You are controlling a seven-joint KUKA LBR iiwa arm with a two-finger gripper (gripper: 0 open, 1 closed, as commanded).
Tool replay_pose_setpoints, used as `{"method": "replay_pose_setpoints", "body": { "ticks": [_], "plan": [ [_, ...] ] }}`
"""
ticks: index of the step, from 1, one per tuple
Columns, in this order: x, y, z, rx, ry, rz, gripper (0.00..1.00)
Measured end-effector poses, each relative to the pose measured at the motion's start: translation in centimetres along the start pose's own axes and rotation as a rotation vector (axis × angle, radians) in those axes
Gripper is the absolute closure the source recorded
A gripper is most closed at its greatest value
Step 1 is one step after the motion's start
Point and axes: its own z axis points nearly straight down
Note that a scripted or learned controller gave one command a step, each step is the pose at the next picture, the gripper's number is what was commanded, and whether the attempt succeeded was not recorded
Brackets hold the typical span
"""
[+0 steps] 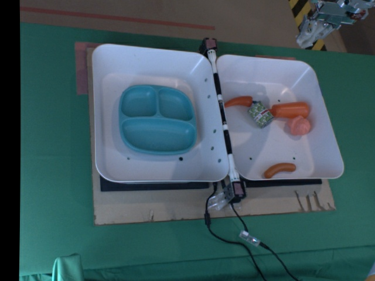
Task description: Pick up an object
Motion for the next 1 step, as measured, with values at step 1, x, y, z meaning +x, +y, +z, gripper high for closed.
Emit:
{"method": "replay_pose_setpoints", "body": {
  "ticks": [1],
  "plan": [
    [0.81, -0.92, 6.18, 0.002, 0.000, 0.001, 1.00]
  ]
}}
